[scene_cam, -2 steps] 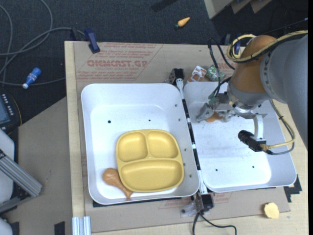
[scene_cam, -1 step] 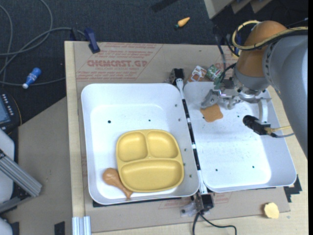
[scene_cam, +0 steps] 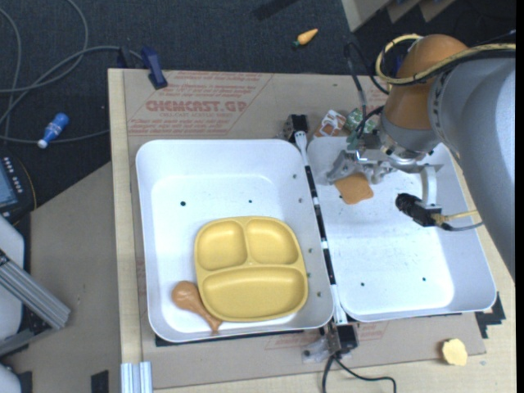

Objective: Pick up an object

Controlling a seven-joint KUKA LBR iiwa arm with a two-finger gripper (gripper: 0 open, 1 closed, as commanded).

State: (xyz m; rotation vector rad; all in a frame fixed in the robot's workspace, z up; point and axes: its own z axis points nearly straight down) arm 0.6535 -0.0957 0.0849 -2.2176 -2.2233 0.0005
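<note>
**A:** Where was the claw?

**B:** The claw (scene_cam: 358, 175) hung over the far left corner of the right bin (scene_cam: 409, 289), pointing down. The grey arm (scene_cam: 483, 97) came in from the view's right and bent downward at its orange band (scene_cam: 426, 64).

**A:** Clenched or released?

**B:** I couldn't tell from that angle.

**A:** And the thing to pick up?

**B:** A flat brown piece (scene_cam: 354, 190) sat right under the claw, on its camera side, touching it or very nearly. I couldn't say whether it was gripped or only lying on the bin floor.

**A:** How much room was around it?

**B:** It was tight toward the view's left. The ridge (scene_cam: 315, 207) where the two bins meet ran just beside the claw, and the bin's far rim was close behind it. On the camera side of the claw, open white floor stretched to the front rim.

**A:** And past the ridge?

**B:** The left bin (scene_cam: 155, 178) held a yellow divided plate (scene_cam: 250, 268), well apart from the claw, toward the camera and the view's left. A tan drumstick-shaped toy (scene_cam: 193, 298) touched the plate's corner farthest from the claw. A small yellow lump (scene_cam: 453, 351) lay on the bench beyond the right bin's front rim.
</note>
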